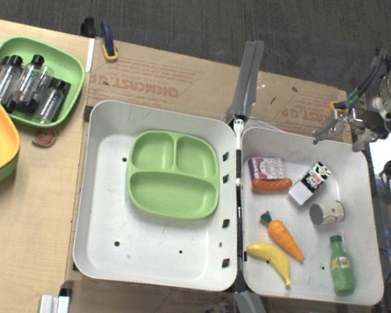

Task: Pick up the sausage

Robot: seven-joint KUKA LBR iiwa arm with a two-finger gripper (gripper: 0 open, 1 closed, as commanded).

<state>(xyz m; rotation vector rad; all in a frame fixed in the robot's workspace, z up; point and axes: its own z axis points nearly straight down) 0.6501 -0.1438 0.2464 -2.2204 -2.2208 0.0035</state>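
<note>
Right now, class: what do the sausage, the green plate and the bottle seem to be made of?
Sausage: looks like toy plastic, smooth, even orange-red. Green plate: likely moulded plastic, matte, with three divided sections. Bottle: probably glossy green plastic, with a label; too small to be sure.

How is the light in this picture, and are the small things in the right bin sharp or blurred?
Camera view: light is even, shadows soft; the reddish-orange sausage and orange carrot are fairly sharp; the white plastic right bin shows mild glare; the tool looks slightly soft.
</note>
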